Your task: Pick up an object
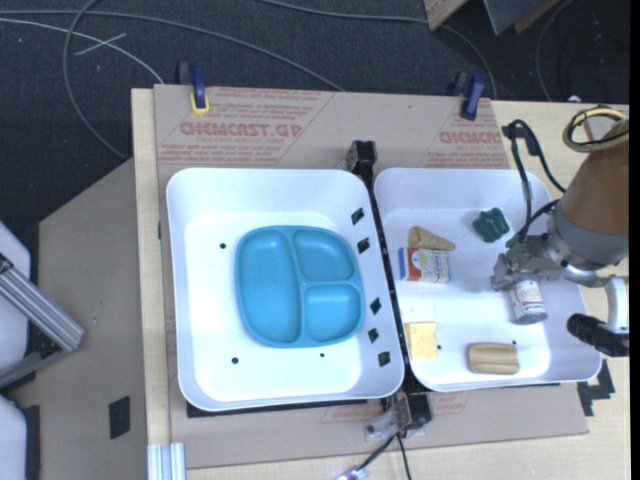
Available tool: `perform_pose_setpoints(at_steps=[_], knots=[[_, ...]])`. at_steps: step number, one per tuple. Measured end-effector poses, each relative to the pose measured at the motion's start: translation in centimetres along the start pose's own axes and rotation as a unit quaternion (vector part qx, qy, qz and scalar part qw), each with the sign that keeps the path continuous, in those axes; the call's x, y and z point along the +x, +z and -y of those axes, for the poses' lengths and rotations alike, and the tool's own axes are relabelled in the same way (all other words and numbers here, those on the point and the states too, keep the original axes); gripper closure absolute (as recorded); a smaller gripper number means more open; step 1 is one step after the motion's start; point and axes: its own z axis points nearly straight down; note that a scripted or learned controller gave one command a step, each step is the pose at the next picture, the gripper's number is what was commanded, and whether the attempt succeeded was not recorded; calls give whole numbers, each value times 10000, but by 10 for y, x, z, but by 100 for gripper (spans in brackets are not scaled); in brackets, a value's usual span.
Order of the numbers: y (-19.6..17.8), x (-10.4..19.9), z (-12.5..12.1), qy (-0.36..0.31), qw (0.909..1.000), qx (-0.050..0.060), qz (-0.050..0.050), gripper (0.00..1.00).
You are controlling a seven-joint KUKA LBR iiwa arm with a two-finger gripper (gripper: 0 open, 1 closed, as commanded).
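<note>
My gripper (513, 270) hangs low over the right bin (560, 190), at the end of the grey arm with the orange band (600, 203). A small jar (528, 301) with a pale label lies just below and to the right of the gripper, touching it or nearly so. To the gripper's upper left sits a dark green object (490, 224). A tan wedge (430, 238) and a white and red carton (429, 265) lie further left. Along the front of the bin are a yellow block (421, 340) and a tan loaf-shaped piece (493, 358).
The left bin (190, 268) holds a blue divided plate (299, 285). A black divider with clips (375, 268) runs between the bins. Cables (525, 148) trail over the right bin's back corner, and blue clamps (199, 88) grip the bench's far edge.
</note>
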Motion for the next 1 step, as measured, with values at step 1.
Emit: perform_pose_setpoints(at_steps=[1], knots=[[-58,9,1,14,10000,4,20,100]])
